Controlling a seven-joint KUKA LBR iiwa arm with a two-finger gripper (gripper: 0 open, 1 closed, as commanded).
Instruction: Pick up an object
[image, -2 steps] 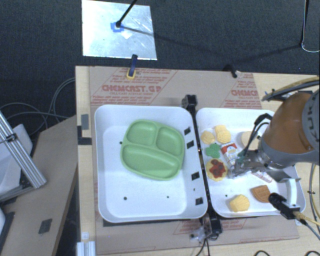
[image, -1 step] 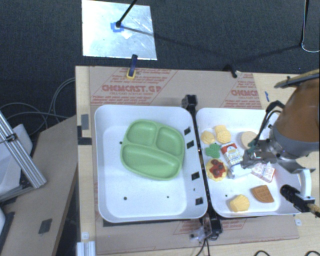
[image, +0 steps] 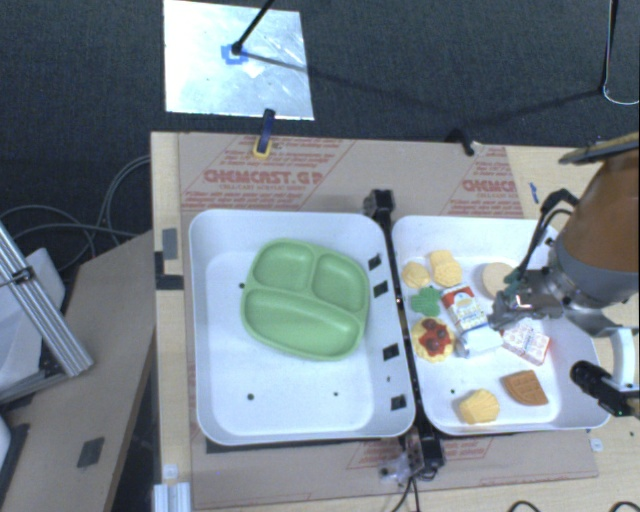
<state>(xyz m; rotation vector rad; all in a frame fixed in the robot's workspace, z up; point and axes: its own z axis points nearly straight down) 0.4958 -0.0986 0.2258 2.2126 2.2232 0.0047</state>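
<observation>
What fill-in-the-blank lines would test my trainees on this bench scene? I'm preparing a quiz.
1. The divided plate in the left bin is coloured ____.
2. The toy food lies in the ____ bin.
3. The plate has ____ compartments.
4. The gripper hovers over the ____ bin.

Missing: green; right; three; right

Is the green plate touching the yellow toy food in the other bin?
Apart. The camera view shows the green divided plate lying in the left bin, while the yellow toy food sits in the right bin, with the bins' walls between them.
</observation>
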